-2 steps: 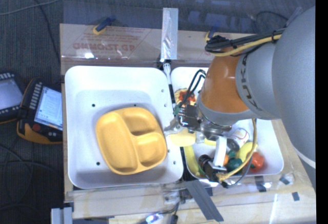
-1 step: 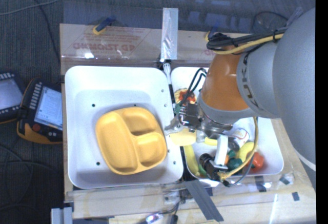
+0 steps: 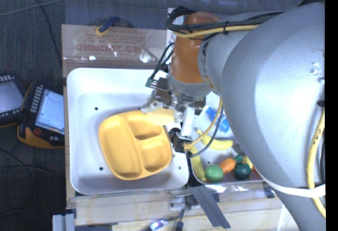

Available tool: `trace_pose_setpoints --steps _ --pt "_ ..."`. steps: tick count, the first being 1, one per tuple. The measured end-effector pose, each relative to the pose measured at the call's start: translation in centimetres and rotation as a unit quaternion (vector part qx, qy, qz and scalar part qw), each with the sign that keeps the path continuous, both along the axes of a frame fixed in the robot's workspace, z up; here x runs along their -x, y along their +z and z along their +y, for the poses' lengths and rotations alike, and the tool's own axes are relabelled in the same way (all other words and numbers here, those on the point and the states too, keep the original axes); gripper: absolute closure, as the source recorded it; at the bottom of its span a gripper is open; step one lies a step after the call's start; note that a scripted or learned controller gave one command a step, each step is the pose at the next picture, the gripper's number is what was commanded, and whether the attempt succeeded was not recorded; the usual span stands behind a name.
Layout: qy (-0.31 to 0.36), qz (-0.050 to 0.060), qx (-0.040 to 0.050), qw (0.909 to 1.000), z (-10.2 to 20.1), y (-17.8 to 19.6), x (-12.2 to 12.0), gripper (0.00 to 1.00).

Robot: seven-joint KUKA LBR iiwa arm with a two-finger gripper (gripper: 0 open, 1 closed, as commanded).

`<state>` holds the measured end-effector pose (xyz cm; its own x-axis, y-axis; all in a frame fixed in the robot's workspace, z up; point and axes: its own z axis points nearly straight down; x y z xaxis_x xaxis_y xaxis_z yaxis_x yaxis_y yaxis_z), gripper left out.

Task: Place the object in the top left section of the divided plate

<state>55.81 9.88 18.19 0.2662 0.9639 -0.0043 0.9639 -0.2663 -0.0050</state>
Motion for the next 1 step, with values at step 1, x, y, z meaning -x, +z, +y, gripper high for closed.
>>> trace_pose_setpoints --steps 1 --pt "0.0 0.0 0.0005 1.0 -0.06 0.03 -0.02 0.0"
